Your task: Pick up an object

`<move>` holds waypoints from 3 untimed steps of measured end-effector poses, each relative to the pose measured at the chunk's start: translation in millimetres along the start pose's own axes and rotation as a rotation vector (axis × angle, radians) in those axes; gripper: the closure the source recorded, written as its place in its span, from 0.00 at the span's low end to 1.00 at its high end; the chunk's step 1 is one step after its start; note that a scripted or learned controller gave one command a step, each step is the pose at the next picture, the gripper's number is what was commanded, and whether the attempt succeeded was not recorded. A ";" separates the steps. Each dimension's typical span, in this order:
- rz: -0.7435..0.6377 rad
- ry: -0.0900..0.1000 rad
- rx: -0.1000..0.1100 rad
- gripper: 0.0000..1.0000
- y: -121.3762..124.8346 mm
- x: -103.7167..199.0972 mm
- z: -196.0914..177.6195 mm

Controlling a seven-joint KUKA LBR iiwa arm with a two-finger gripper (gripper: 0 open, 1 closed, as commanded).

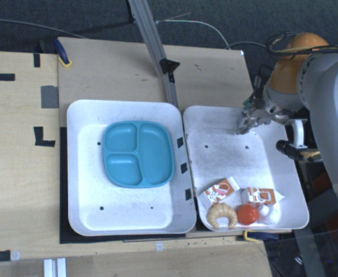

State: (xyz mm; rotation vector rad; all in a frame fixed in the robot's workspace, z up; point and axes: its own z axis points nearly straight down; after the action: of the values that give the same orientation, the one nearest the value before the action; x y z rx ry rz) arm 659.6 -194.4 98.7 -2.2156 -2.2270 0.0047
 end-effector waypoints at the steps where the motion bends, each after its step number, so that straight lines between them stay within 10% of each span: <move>1: 0.004 0.000 -0.006 1.00 -7.6 -3.3 -49.1; 3: 0.004 0.002 -0.004 1.00 -10.4 6.8 -122.3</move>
State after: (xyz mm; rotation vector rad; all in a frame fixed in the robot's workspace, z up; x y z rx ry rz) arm 649.5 -187.5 221.0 -2.2207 -2.2237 -0.0014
